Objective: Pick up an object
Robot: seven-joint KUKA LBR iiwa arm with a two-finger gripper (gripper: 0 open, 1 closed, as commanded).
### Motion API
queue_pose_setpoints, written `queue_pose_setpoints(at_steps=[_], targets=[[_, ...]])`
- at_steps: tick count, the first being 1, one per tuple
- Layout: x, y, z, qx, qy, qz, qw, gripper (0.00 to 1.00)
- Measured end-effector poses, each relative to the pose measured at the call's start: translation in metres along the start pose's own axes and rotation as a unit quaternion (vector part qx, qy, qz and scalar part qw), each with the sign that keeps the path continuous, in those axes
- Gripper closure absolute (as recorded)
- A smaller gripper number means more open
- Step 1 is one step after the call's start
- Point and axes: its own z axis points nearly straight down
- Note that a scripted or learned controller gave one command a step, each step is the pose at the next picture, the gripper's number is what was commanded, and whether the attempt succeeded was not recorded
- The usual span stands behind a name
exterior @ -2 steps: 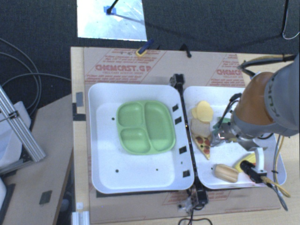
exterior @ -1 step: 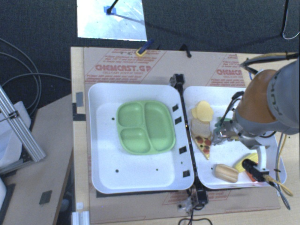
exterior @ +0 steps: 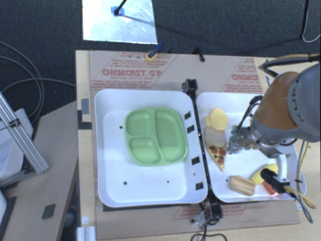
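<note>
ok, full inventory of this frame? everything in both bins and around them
divided plate: 1, green, left bin
pizza slice: 1, yellow-red, right bin near divider
round yellow piece: 1, right bin, above pizza
bread roll: 1, tan, right bin front
yellow item: 1, right bin front right
cardboard sheet: 1, brown, under both bins
arm: 1, grey with orange band, over right bin
gripper: 1, beside pizza slice

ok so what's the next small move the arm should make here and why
Probably a short descent onto the pizza slice. The gripper sits over the right bin, just right of the slice, and no item shows between its fingers. The bread roll lies farther off, so the slice looks like the nearest pick.
</note>
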Motion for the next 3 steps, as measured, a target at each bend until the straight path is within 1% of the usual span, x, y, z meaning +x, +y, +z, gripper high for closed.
queue_pose_setpoints(at_steps=[1,2,3], targets=[[0.08,-0.004,-0.084,-0.002,0.001,-0.003,1.0,1.0],[0.075,-0.004,-0.09,0.0,0.0,-0.002,1.0,1.0],[0.075,-0.003,-0.101,-0.002,-0.001,-0.004,1.0,1.0]])
